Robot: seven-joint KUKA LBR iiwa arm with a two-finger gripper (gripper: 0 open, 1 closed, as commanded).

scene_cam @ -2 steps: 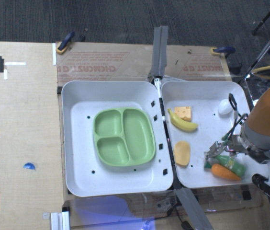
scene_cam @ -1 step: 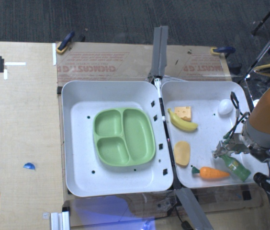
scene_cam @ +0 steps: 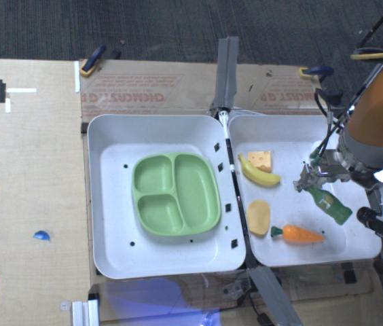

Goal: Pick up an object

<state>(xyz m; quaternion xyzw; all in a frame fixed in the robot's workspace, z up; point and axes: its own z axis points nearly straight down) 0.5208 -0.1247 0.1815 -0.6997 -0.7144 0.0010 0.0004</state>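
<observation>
Claw (scene_cam: 312, 179) just over green bottle's (scene_cam: 331, 205) top end, grip state unclear

this is a robotics lab, a test cell rather than any kitchen — two shallow white bins (scene_cam: 103, 202) sit side by side on a pale wooden bench (scene_cam: 28, 182), with printed cardboard (scene_cam: 144, 87) taped in behind them and clamps (scene_cam: 93, 58) at the corners. dark carpet (scene_cam: 178, 12) runs across the top. cables (scene_cam: 334, 124) trail off the grey-and-orange arm (scene_cam: 378, 117) at right. the food here is plastic play stuff — a banana (scene_cam: 258, 173), a carrot (scene_cam: 300, 234), a green divided plate (scene_cam: 176, 194).
</observation>
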